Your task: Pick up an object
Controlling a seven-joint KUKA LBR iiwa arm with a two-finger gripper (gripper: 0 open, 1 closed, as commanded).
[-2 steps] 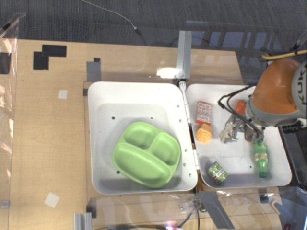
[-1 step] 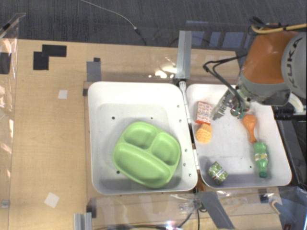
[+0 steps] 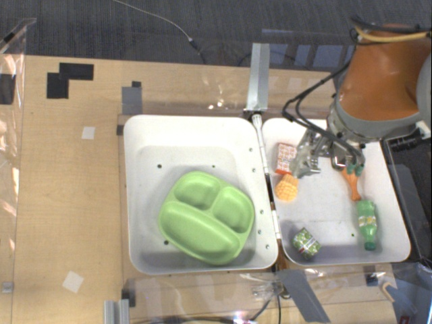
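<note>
My gripper (image 3: pixel 324 160) hangs over the back of the right bin (image 3: pixel 398 248), under the grey arm with its orange band (image 3: pixel 381 73). Its fingers stand apart, open, with nothing between them. Just left of it lies a red and white packet (image 3: pixel 285 156), and below that a yellow-orange fruit (image 3: pixel 287 190). An orange carrot (image 3: pixel 353 181) lies just right of the gripper, slightly nearer the front. A green bottle (image 3: pixel 366 224) rests by the right wall. A small green patterned object (image 3: pixel 306 242) sits near the front edge.
The left bin (image 3: pixel 145 147) holds a green divided plate (image 3: pixel 206 216). A metal divider (image 3: pixel 266 187) separates the two bins. Dark cables (image 3: pixel 307 100) loop from the arm above the right bin's back edge.
</note>
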